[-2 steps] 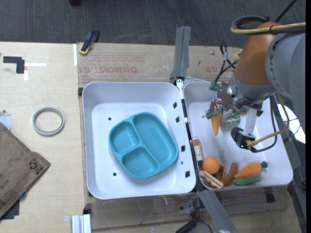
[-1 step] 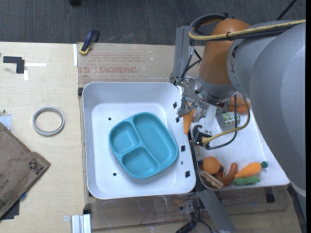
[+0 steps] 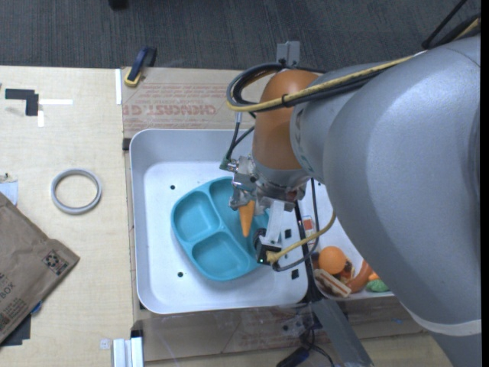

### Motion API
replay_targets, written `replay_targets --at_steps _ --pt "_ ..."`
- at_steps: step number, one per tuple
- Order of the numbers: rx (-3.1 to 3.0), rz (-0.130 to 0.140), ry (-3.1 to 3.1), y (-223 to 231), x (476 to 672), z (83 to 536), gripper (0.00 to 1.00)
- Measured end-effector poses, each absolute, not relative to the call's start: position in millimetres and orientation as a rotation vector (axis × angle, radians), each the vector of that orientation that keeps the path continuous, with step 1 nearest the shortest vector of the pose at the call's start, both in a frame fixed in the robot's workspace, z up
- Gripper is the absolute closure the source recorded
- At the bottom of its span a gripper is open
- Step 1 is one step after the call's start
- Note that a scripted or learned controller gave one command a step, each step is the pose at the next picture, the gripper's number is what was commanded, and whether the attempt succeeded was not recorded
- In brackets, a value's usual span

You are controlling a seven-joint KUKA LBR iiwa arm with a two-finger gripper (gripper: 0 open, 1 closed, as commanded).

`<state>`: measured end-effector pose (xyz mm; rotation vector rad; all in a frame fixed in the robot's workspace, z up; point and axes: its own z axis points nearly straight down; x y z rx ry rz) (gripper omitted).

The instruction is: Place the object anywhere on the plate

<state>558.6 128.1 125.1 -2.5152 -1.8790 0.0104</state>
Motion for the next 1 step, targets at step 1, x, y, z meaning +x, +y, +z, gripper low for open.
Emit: replay_targets --at_steps 1 --pt "-2.517 0.01 -1.877 127.8 558.8 125.3 0.0"
